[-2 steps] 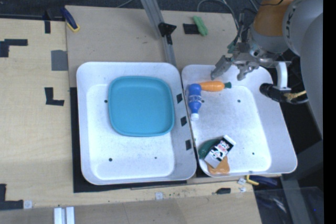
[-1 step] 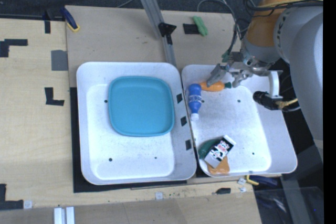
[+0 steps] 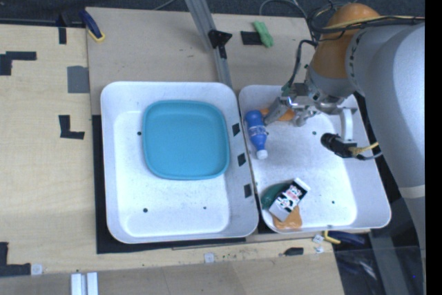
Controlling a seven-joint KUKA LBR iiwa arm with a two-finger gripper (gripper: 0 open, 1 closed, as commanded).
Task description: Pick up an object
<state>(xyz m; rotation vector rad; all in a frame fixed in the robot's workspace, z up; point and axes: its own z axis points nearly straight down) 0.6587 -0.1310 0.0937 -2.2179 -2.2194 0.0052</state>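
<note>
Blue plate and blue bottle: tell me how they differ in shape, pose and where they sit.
The blue plate is a broad, flat, rounded square; the blue bottle is small and slender with a white cap.
The plate lies flat in the left bin; the bottle lies on its side in the right bin, near the dividing edge.
The plate sits alone; the bottle has the pincer close beside it.
Both are blue.

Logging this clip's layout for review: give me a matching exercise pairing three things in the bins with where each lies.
Things:
1. square turquoise plastic plate
2. small blue plastic bottle with a white cap
3. black-and-white patterned packet

Places:
A. right bin, near the front edge
B. left bin, middle
C. right bin, by the wall between the bins

Pairs: 1-B, 2-C, 3-A
</note>
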